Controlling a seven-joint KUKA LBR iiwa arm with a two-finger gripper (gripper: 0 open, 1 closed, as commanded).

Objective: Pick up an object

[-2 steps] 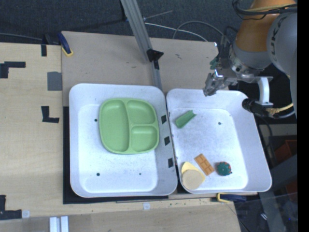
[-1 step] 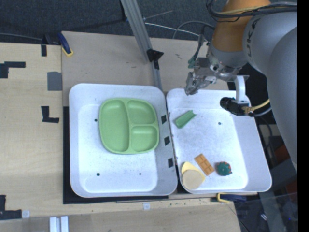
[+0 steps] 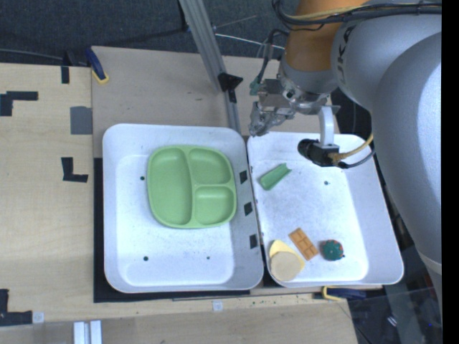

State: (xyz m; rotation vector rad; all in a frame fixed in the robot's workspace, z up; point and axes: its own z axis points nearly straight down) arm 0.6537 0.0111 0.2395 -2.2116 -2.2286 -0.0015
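Pale wood tabletop (image 3: pixel 158 92) carries two bins. Right bin (image 3: pixel 358 221) holds a green block (image 3: pixel 273 175), waffle (image 3: pixel 303 243), yellow cup (image 3: pixel 285 261) and green ball (image 3: pixel 331 249), all unlifted. Gripper (image 3: pixel 259 126) hangs at the far-left corner, nothing visibly held. Picking remains.

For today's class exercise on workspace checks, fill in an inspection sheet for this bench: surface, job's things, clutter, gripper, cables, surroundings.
Surface: wooden bench bearing left bin and right bin.
Job's things: green wedge, orange waffle piece, cream block, green ball in the right bin.
Clutter: green divided plate in the left bin.
Gripper: gripper above the right bin's far left corner, holding nothing.
Cables: cables looped at the wrist.
Surroundings: black tape marks; metal strut.
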